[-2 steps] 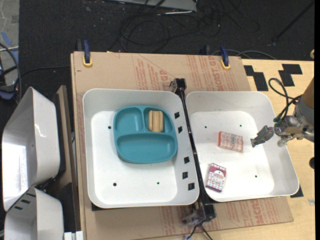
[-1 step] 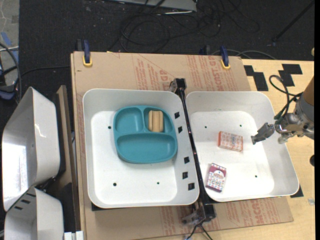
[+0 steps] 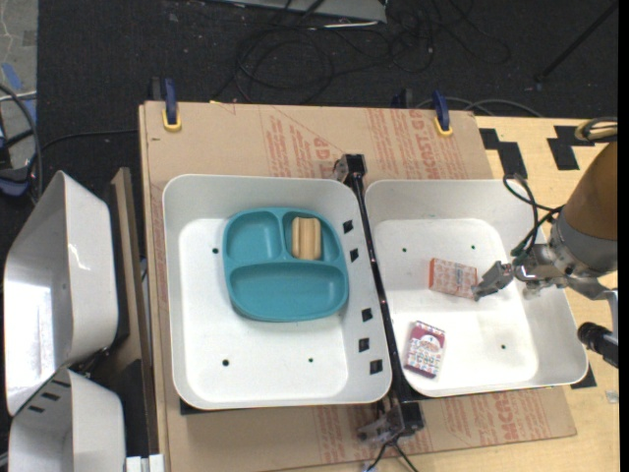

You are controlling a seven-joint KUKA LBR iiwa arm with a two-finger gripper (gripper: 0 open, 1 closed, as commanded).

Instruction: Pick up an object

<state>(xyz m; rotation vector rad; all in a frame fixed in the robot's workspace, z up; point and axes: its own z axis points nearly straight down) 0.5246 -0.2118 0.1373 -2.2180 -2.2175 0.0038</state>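
My arm (image 3: 595, 205) is cut off by the right edge, so I see just the wrist end. The jaws (image 3: 488, 282) are too small and dark for me to judge. The print on the pink packet (image 3: 454, 276) and on the maroon packet (image 3: 426, 349) is too small to read. A white tub (image 3: 54, 264) at left runs off the frame.

A small flat packet with a red-and-white printed face (image 3: 453, 277) lies in the right bin's middle. A second flat packet, maroon and white (image 3: 426, 349), lies tilted nearer the front, well apart from it.
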